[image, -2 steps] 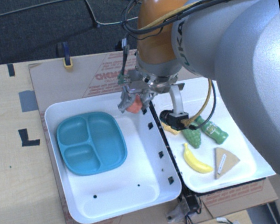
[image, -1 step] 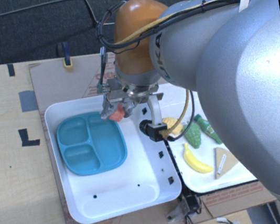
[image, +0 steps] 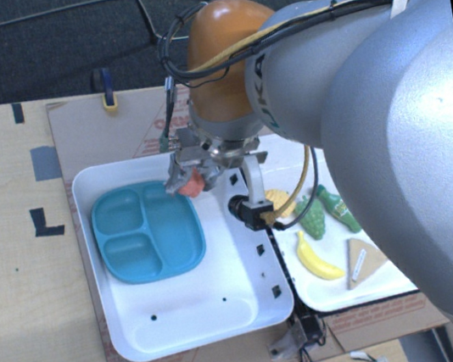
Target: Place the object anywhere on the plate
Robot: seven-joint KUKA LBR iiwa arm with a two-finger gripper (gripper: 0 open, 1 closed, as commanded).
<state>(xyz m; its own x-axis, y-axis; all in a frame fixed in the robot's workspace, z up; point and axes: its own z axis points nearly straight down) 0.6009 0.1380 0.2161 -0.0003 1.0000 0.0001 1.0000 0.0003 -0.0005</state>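
- We see the gripper [image: 189, 176] pinching a small red-orange object [image: 192, 187] between its fingers, above the far right corner of the plate [image: 147, 232].
- That plate is blue, glossy, three-sectioned plastic.

Two shallow white bins sit side by side on a wooden tabletop [image: 15, 254], the left bin [image: 189, 319] serving as the reference point. Just to its right, the right bin [image: 349, 294] holds a yellow banana [image: 315, 260], a green vegetable [image: 313, 220], a darker green cucumber-like piece [image: 336, 209] and a tan wedge [image: 362, 260]. Beneath the left bin lies a sheet of brown cardboard [image: 88, 126], reaching beyond its far rim. A yellow and blue clamp [image: 108, 91] stands past the far edge of that cardboard. Dark tape marks [image: 44, 223] dot the tabletop to the left of the left bin.
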